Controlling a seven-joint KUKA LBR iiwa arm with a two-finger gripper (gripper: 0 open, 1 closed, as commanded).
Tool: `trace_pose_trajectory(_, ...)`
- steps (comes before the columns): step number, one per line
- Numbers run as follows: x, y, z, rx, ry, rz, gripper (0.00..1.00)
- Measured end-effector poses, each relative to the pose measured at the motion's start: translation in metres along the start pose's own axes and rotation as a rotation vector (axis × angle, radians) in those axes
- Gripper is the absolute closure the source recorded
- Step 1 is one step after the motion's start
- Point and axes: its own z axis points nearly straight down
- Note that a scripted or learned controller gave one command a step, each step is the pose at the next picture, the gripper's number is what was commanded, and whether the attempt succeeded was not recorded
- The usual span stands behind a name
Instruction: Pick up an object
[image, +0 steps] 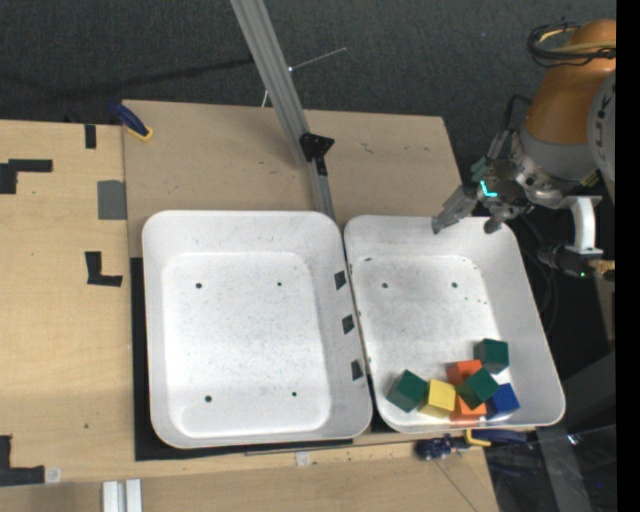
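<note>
Gripper (467, 217): over far rim of right bin (530, 300), fingers spread apart, nothing between them.
Blocks (458, 386): clustered in right bin's near corner, touching; green, yellow, orange, blue; well apart from gripper.
Left bin (160, 300): beside right bin, rims touching.

No readable text or labels.

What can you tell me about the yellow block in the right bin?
The yellow block is a small, plain cube, matte like painted wood or foam. It lies in the right bin, near its front edge, within the cluster of blocks. A green block presses against one side, an orange block against the other.
</note>
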Motion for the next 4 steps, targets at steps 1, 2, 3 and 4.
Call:
trace_pose_trajectory(1, 0.0, 0.001, -0.002, -0.003, -0.001, 0.0, 0.0)
trace_pose_trajectory(2, 0.001, -0.002, 0.042, 0.0, -0.002, 0.0, 0.0)
trace_pose_trajectory(3, -0.004, -0.004, 0.106, 0.004, -0.001, 0.001, 0.0)
trace_pose_trajectory(4, -0.003, -0.005, 0.152, 0.002, -0.001, 0.0, 0.0)
